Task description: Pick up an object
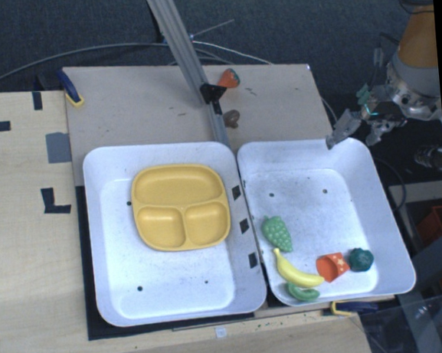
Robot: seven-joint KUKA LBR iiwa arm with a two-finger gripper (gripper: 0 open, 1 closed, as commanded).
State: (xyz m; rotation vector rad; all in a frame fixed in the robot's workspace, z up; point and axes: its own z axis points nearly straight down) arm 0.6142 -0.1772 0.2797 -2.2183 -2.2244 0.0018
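The gripper (pixel 349 128) hangs at the far right corner of the right bin (pixel 312 164), just over its rim, and its two fingers look spread with nothing between them — it is empty-handed. Everything worth picking lies the other way: from the gripper the toys sit at roughly six o'clock, bunched along the near edge of that same bin. The green grapes (pixel 277 233) come first, nearest the divide between the bins; past them the banana (pixel 295 271) lies with its long axis running from ten o'clock to four o'clock, one end resting on a green piece (pixel 303 292) I cannot identify. At three o'clock from the banana sit an orange-red toy (pixel 332 266) and a dark teal one (pixel 360 259), touching each other. The left bin (pixel 111 243) holds a yellow divided plate (pixel 181 206) (well apart from the gripper, and flat). In my judgement the move is a long pull toward the near edge, then a descent.
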